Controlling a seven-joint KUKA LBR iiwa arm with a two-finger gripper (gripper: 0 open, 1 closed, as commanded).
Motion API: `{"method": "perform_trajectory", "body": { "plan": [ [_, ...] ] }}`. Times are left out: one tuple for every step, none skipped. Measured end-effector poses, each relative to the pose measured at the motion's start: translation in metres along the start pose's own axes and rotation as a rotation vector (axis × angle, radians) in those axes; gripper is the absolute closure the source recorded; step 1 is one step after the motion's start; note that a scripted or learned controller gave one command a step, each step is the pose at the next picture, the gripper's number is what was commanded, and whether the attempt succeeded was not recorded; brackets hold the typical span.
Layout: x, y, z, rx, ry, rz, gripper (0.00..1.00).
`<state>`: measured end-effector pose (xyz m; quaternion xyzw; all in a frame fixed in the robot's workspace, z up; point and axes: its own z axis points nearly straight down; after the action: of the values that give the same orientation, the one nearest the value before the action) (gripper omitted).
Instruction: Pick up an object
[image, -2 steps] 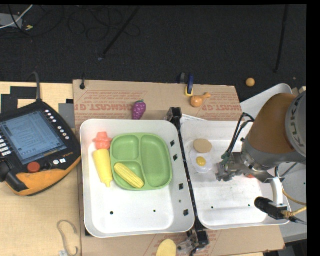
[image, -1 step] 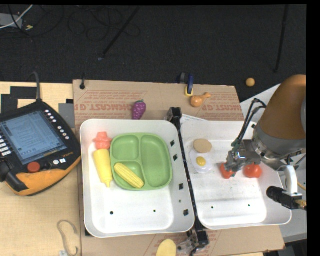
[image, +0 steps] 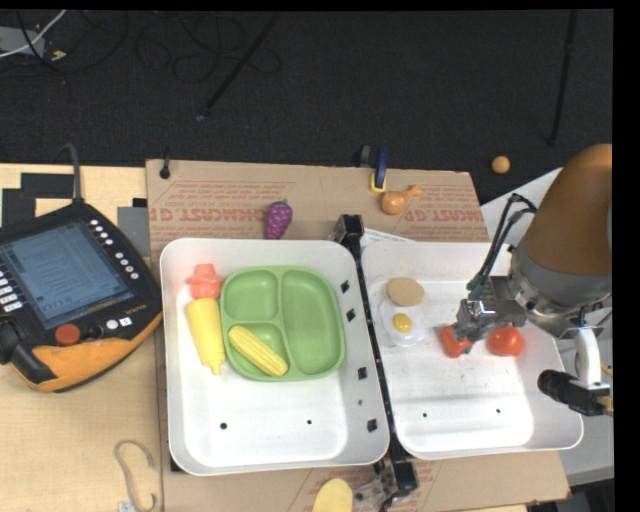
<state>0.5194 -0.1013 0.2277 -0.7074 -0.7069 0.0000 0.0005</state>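
while nothing looks lifted yet, the pick seems mid-attempt: gripper (image: 472, 322) is down in the right bin (image: 540, 425), over a small red piece (image: 455, 343) just below its tip. finger opening: cannot tell, nor any hold. tomato (image: 506, 341) sits just right of it.

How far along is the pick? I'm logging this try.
Done: the arm has reached into the right bin, and the pincer is low over a small red piece, with a tomato just beside it. In hand: nothing visibly gripped; the piece looks to be on the bin floor. Left: closing on it and lifting it clear.
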Motion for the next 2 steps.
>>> {"method": "perform_trajectory", "body": {
  "plan": [
    [0.053,0.003,-0.007,0.001,0.001,-0.004,1.0],
    [0.1,-0.016,-0.003,0.004,0.001,-0.003,1.0]
  ]
}}
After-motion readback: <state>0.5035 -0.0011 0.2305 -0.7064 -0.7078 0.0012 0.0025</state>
